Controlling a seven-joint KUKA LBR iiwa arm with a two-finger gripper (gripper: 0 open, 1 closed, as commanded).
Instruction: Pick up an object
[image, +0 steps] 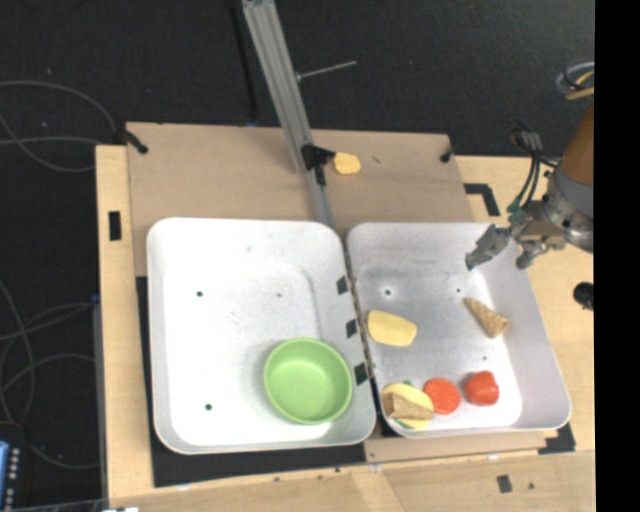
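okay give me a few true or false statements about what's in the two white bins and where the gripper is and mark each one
1. The green bowl sits in the left bin. True.
2. The gripper holds the red piece. False: it hangs above the right bin's far edge, with nothing between its fingers.
3. The yellow piece lies in the right bin. True.
4. The green bowl is tipped on its side. False: it stands upright, opening upward.
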